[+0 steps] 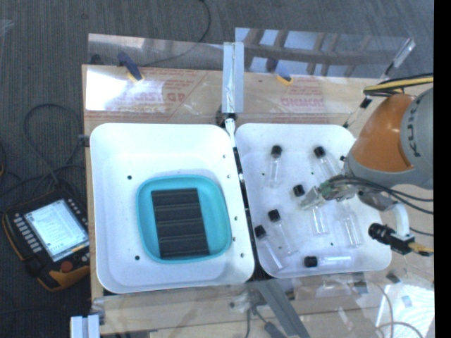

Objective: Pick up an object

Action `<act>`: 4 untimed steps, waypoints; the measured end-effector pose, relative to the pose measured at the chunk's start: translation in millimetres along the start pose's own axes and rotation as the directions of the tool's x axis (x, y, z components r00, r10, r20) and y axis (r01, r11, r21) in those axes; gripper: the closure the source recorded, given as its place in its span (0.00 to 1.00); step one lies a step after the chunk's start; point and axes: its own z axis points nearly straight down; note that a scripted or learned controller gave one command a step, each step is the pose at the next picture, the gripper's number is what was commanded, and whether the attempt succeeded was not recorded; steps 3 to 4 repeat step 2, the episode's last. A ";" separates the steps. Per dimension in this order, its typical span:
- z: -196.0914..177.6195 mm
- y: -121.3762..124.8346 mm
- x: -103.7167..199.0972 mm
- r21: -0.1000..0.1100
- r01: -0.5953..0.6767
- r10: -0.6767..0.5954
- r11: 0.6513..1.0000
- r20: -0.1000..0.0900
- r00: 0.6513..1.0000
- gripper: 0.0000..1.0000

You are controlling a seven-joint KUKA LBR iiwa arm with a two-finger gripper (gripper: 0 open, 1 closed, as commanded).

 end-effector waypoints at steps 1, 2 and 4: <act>-104.7 34.9 -25.5 0.021 -0.243 0.243 0.970 -0.003 0.970 1.00; -100.3 119.8 -0.1 0.022 -0.327 0.327 0.945 0.000 0.945 1.00; -100.3 119.8 -0.1 0.022 -0.327 0.327 0.945 0.000 0.945 1.00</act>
